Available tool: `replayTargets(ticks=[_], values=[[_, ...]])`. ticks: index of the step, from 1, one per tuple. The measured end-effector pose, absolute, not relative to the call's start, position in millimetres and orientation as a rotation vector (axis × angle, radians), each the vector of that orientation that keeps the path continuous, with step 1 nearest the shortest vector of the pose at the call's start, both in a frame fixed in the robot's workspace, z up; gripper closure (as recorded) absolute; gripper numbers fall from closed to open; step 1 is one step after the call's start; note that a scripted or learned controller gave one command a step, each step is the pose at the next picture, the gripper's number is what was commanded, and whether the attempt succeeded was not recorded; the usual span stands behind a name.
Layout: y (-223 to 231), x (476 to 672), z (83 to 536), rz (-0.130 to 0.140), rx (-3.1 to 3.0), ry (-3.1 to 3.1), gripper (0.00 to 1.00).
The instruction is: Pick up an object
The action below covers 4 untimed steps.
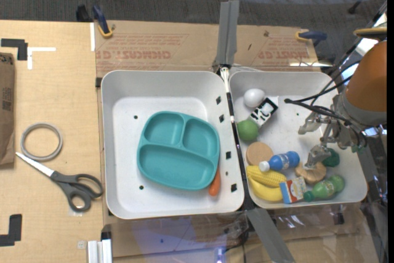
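Grey metal gripper (pixel 320 148) hangs low in my right white bin (pixel 289 79), over the toy clutter (pixel 289 178); whether its jaws hold anything I cannot tell. Nothing looks lifted yet.

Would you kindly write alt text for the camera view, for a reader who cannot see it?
A grey robot arm lowers its gripper over the right bin, crowded with a banana, a blue bottle, a green ball and other small items. The left bin holds a teal divided plate. Scissors and a tape roll lie on the bench.
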State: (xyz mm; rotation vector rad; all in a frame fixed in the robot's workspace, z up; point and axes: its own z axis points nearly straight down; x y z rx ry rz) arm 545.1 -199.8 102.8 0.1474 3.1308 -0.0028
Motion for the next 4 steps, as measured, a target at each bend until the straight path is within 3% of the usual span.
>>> replayTargets(ticks=[1,2,3,4], values=[[-180.6,518.5,94.5,-0.001,0.225,3.127,0.00],[-117.2,485.3,98.1,-0.003,0.385,3.094,0.00],[-162.3,555.4,92.6,-0.001,0.541,3.091,0.00],[-222.2,639.6,96.4,-0.002,0.786,3.035,0.00]])
